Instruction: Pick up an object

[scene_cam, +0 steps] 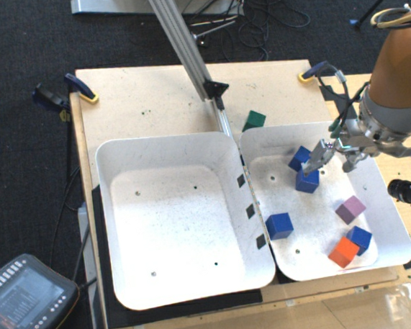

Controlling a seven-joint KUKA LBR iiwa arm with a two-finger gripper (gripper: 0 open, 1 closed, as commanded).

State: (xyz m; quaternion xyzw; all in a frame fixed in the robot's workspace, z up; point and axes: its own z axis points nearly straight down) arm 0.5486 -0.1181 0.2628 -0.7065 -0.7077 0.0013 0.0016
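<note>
Nearest you in the right bin (394, 247), at five o'clock, sit an orange cube (343, 252) touching a blue one (359, 238), a purple block (350, 209) just above. At nine o'clock lies another blue cube (279, 225). Farther back, near centre, the gripper (314, 168) hangs over a dark blue block (307, 181), a second blue block (300, 159) touching behind. You can't tell its grip state. Your risk: the crowding neighbour could block a finger, so the block slips. A green block (255, 120) lies beyond the rim, at twelve
</note>
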